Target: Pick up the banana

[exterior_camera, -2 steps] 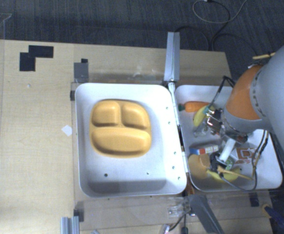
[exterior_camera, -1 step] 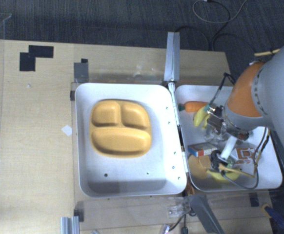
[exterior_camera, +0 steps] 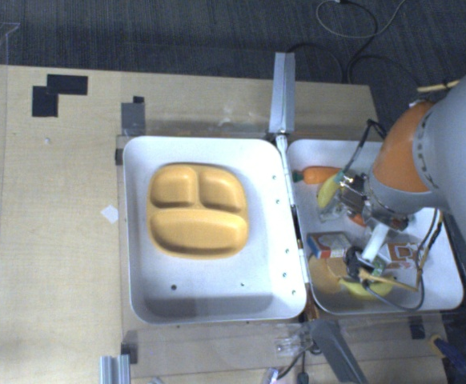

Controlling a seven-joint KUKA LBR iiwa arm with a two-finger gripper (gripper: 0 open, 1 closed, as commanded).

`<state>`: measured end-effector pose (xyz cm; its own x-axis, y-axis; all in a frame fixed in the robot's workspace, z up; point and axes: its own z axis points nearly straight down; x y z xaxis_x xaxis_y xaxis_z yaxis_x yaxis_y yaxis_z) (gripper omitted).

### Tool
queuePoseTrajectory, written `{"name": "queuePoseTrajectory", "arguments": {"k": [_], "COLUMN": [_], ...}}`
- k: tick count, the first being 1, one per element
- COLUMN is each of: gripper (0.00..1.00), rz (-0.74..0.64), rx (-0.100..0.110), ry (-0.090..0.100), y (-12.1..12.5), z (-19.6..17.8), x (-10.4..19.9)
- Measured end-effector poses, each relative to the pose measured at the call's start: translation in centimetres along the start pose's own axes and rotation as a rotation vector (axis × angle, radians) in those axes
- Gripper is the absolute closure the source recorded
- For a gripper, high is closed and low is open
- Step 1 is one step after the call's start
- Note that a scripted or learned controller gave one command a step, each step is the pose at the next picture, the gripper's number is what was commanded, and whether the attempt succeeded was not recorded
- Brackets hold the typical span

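The banana (exterior_camera: 328, 189) is yellow with a greenish tip and lies in the right bin (exterior_camera: 449, 294), in its upper left part, just below an orange thing (exterior_camera: 319, 174). My gripper (exterior_camera: 346, 202) is low in that bin, right beside the banana's right side and seemingly touching it. The wrist above hides the fingers' stance. Nothing is visibly held.
Below the gripper, the right bin holds a small red and blue box (exterior_camera: 326, 248), a yellow thing (exterior_camera: 331, 274) and a printed carton (exterior_camera: 398, 253). The left bin (exterior_camera: 137, 238) holds a yellow divided plate (exterior_camera: 198, 210). A metal divider (exterior_camera: 283, 94) runs between the bins.
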<state>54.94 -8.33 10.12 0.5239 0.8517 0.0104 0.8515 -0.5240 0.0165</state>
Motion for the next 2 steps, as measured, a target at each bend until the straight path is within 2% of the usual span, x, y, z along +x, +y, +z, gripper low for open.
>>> {"name": "queuePoseTrajectory", "arguments": {"k": [1,2], "gripper": [0.00,1.00], "rz": [0.000,-0.005], "rx": [0.000,-0.002], "ry": [0.000,0.002], "y": [0.0,0.1], "z": [0.0,-1.1], "x": [0.0,0.2]}}
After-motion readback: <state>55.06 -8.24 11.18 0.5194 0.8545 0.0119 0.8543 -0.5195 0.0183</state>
